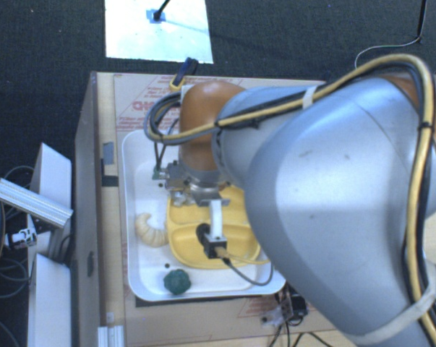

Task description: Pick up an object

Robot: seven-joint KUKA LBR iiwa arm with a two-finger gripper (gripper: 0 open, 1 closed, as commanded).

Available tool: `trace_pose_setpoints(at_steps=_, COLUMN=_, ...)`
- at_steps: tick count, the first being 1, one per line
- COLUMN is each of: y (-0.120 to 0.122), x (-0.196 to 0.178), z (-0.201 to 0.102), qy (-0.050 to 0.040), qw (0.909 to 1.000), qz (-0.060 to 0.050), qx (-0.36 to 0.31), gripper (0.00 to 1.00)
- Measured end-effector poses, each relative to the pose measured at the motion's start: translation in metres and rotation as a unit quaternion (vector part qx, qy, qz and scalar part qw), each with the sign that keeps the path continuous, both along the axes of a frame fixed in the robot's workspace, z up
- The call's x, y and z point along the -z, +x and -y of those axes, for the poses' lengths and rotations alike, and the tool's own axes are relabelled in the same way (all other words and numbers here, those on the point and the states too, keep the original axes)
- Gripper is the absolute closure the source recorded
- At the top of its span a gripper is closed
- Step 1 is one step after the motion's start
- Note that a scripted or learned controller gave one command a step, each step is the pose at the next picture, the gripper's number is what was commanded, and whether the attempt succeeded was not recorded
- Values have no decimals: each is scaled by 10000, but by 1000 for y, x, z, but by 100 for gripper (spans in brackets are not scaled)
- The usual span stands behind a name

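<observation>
Wrist bulk hid most of what mattered. The gripper (196, 192) hung low in the white bin (133, 194), pointing straight down over the upper edge of a yellow plastic dish (192, 250) that lay across the bin's middle. That vertical pose looked like a top-down grab, with the dish as the likeliest target, since it sat directly beneath the tool. Whether the gripper touched the dish or stood just above it could not be told, because its lower end was lost against the yellow. Whether it was open or closed could not be told either, and nothing could be seen held in it.

Two other candidates lay apart from the tool. A cream ribbed curved piece (150, 230) rested just beside the dish's left rim, and a dark green ball (177, 281) sat near the bin's front edge, below the dish. Both were loose on the bin floor and in easy reach. The dish, being broad and shallow, would probably have been awkward to pinch anywhere but at its rim. The grey arm (333, 194) reached in over the bin's right side.
</observation>
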State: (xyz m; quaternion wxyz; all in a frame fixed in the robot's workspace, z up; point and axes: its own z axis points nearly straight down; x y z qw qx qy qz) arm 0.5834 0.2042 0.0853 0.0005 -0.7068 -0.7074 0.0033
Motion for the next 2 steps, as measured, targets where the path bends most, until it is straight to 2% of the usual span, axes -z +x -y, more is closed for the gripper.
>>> trace_pose_setpoints(at_steps=1, y=2, x=0, z=4, qy=24, qw=10000, qz=24, qx=-4, gripper=100)
trace_pose_setpoints(at_steps=2, y=1, x=-1, z=28, qy=26, qw=10000, qz=50, qx=-5, gripper=100)
